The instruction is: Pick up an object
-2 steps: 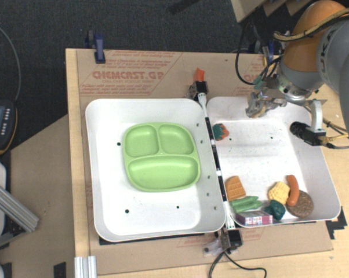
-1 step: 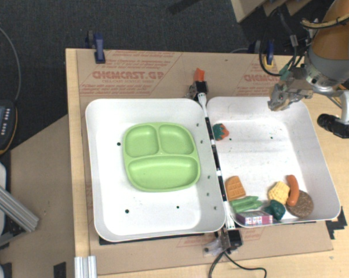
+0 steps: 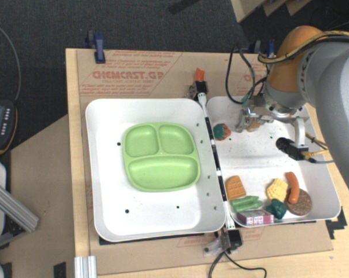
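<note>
Objects to pick: toy foods in the right bin. A small green-and-red piece lies near the bin's far left corner. The rest cluster along the near wall: waffle-like piece, green pod, pink-and-purple box, yellow cracker, teal piece, orange sausage, brown round cookie.
Gripper: low over the far end of the right bin, just right of the green-and-red piece.
Claw state: cannot tell.
Left bin: contains a green three-compartment plate, centred.
Arm: enters from the right.
</note>
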Controlling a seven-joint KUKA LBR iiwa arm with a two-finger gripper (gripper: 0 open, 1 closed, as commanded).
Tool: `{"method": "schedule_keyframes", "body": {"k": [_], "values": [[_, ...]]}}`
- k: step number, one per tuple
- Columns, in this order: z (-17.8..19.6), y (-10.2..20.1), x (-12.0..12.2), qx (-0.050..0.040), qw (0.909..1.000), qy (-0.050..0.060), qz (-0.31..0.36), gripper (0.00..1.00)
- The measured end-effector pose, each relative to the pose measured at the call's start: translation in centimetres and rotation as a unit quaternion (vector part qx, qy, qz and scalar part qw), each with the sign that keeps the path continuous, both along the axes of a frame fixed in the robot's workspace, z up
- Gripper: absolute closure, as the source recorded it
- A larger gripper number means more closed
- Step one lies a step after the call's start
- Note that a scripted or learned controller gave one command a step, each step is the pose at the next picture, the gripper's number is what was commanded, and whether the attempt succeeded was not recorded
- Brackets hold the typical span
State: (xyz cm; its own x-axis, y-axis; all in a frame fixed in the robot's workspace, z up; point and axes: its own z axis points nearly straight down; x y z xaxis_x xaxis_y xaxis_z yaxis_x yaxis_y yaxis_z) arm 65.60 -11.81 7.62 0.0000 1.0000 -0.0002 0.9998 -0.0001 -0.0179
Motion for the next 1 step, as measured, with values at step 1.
{"method": "schedule_keyframes", "body": {"k": [1], "values": [[0.87,0.02,0.41,-0.0001,1.0000,-0.008,0.000,0.00]]}}
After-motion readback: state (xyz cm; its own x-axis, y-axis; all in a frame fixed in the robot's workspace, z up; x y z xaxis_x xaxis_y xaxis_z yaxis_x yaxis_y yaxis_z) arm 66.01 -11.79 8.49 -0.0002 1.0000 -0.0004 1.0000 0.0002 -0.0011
